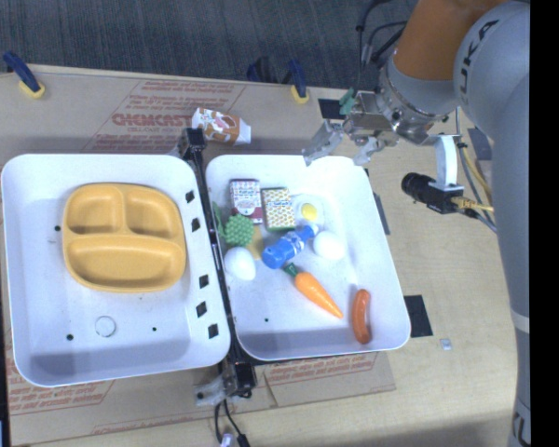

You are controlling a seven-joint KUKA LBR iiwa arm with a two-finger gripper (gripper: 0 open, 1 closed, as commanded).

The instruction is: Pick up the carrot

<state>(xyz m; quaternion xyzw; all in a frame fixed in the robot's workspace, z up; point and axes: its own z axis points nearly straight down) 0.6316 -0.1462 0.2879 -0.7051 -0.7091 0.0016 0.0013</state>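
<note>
Above the right bin's [377,236] far rim, end effector [339,148] hovers, carrot [315,291] untouched.

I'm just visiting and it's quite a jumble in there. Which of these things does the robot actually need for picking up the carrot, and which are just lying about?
Needed for the job:
carrot
gripper
right bin that holds the carrot

Just lying about:
sausage
two white eggs
blue bottle
green toy
two small boxes
yellow divided plate
left bin
small carton on the bench

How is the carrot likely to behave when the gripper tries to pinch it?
The carrot looks like smooth, rigid toy plastic, so probably stiff and light. Its tapered, rounded body may slip from the fingers or roll. The blue bottle near its green top could crowd a grasp there.
</note>
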